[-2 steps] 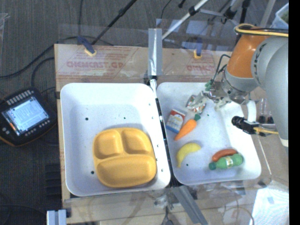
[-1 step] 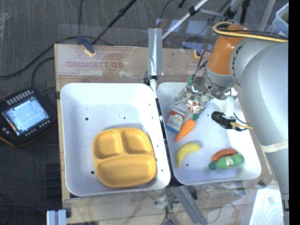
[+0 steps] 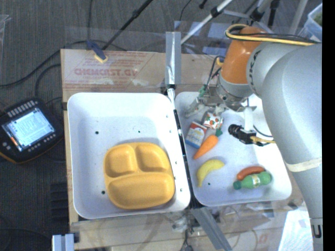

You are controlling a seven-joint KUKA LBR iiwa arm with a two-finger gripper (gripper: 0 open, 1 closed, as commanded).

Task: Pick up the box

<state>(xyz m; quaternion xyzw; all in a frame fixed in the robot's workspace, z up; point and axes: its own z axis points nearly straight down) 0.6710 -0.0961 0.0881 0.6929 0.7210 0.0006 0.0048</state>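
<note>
Two shallow white bins sit side by side on the bench. The left bin holds a yellow plastic tray with three compartments, lying toward its near side. The right bin holds a small white and blue carton box with a red patch, an orange carrot with a green top just beside it, a yellow banana nearer the front, and a green bottle with a yellow label touching a red-orange pepper. The grey arm with its orange band reaches down over the far part of the right bin, its gripper just above the box. A black handheld pendant with a lit screen lies on the floor at left.
</note>
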